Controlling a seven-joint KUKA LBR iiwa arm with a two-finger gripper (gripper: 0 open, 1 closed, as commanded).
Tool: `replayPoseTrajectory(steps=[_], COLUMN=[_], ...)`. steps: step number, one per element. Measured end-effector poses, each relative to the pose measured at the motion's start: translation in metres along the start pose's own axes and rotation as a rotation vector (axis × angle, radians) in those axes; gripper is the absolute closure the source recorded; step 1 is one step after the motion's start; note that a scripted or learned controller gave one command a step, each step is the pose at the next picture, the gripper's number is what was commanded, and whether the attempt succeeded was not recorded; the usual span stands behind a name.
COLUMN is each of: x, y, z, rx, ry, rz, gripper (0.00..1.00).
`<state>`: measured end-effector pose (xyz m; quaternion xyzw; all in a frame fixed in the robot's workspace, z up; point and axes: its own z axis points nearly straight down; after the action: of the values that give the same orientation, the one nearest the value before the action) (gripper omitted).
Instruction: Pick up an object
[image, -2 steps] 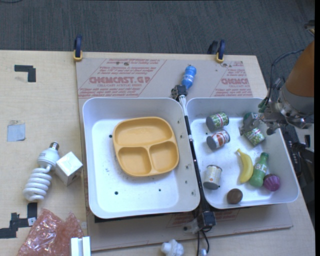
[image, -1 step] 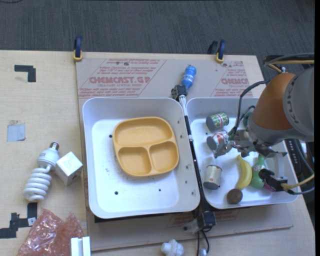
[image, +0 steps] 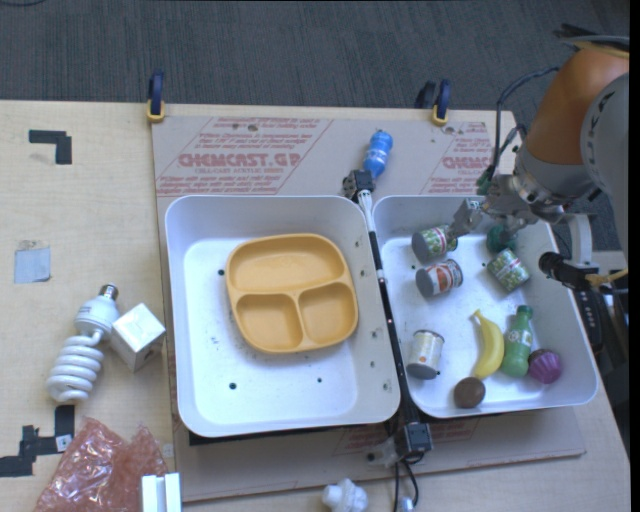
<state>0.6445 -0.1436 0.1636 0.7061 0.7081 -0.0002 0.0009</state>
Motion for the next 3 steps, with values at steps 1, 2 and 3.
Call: replayPoseTrajectory(steps=[1, 2, 3], x=[0.041, 0.04, -0.039], y=[-0.098, -0.097, -0.039], z=[0.071, 0.061, -0.038], rx=[0.002, 0.0, 0.0], ry=[0.002, 0.001, 0.0], rz=[0.004, 0.007, 0.002], gripper=[0.0, 1.0, 1.0])
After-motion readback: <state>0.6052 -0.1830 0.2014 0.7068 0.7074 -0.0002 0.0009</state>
